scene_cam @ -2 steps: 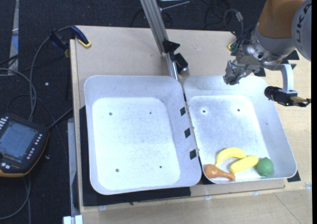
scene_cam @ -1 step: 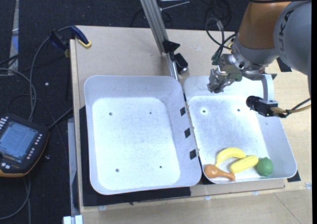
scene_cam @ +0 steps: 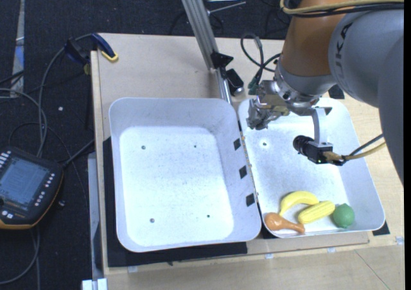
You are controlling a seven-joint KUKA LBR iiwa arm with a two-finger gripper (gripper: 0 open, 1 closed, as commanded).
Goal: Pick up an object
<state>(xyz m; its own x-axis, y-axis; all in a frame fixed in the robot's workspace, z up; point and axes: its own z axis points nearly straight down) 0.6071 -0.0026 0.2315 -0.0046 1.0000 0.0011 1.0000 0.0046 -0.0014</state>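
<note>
The arm [scene_cam: 347, 32] comes in from the right and hangs over the far part of the right bin [scene_cam: 359, 147]. Its gripper [scene_cam: 260, 117] is above the far left corner of this bin, close to the wall that the two bins share. The fingers point down, but they are dark and small here (the metal parts around them make it hard to read), so I cannot tell if they are wide or narrow. No object is seen between them.

The objects lie together in the near part of the right bin, well apart from the gripper. There is a banana [scene_cam: 297, 201], curved and yellow, and just beside it a second yellow piece [scene_cam: 316, 212], which touches it or almost touches it. At the right of these is a green ball [scene_cam: 343, 215], close to the near right corner. At the left is an orange piece [scene_cam: 282, 222] with a thin end, against the near wall.

The left bin [scene_cam: 122, 115] is next to the right one, wall to wall. A black cable part [scene_cam: 313, 149] hangs from the wrist over the middle of the right bin.

A pendant [scene_cam: 22, 186] lies on the floor at the left of the bench.
</note>
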